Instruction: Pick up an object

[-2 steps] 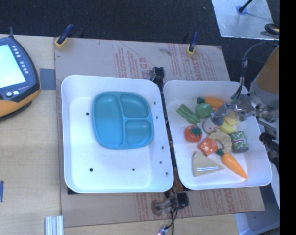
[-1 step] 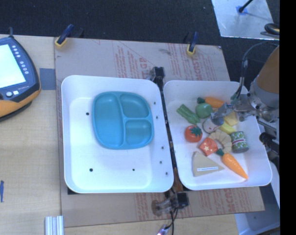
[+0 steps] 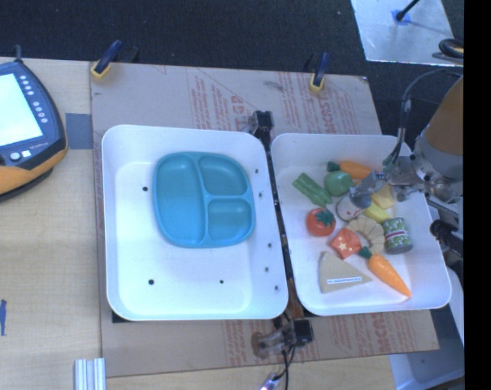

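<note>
Cardboard covers the bench under two white bins; toy food crowds the right bin. Over its yellow piece hangs the gripper; a straight descent there seems wise.

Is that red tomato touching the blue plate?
Apart. The camera view shows the red tomato in the right bin and the blue plate in the left bin.

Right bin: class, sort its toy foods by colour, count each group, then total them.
Green: 3, counting the can
Orange: 2
Red: 2
Yellow: 1
Cream: 2
Total: 10; those under the hand are unclear.
</note>
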`<control>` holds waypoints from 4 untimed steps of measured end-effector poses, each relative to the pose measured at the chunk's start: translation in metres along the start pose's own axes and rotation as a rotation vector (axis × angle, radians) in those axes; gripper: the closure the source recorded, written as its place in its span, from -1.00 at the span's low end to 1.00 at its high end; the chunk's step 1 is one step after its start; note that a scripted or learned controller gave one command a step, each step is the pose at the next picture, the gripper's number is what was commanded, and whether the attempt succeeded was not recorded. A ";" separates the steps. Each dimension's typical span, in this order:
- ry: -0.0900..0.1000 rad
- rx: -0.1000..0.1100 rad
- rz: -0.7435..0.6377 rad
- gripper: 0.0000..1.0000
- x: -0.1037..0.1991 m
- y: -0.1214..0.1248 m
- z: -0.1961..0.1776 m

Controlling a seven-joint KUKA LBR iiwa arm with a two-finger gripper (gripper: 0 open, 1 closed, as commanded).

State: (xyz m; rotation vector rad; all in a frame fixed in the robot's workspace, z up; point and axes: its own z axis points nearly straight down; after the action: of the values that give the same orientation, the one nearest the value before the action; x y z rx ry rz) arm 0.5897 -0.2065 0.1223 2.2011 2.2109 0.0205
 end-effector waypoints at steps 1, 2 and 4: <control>0.000 0.001 0.001 -1.00 0.000 0.000 0.000; 0.006 0.027 0.001 -1.00 0.003 -0.006 0.013; 0.012 0.033 -0.003 -1.00 0.005 -0.005 0.003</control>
State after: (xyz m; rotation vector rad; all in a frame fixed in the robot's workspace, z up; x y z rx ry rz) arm 0.5847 -0.2016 0.1194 2.2197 2.2372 -0.0025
